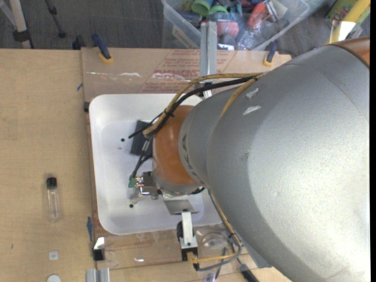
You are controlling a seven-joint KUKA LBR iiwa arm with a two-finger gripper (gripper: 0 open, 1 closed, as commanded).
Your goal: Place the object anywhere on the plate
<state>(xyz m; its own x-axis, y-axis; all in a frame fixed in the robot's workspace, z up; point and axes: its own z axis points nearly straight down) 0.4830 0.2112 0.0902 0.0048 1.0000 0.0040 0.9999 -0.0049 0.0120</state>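
One white bin [111, 157] on the bench [41, 116], grey arm [282, 157] covering most of it, hand state can't tell, small vial [53, 197] left.

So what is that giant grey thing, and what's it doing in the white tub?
That big grey thing is a robot arm. It looks huge because the camera hangs above the bench and looks down, and the arm is close to it. The orange band sits just above the robot's wrist.

The arm is reaching down into a shallow white bin on a wooden bench. The end of the arm, with cables running down to it, is low inside the bin, but the arm covers most of it, so I can't tell if it holds anything. A dark thing peeks out beside the wrist; I can't tell what it is.

A small clear vial with a black cap lies on the bench beside the bin. At the top is a clear box of colourful toys.
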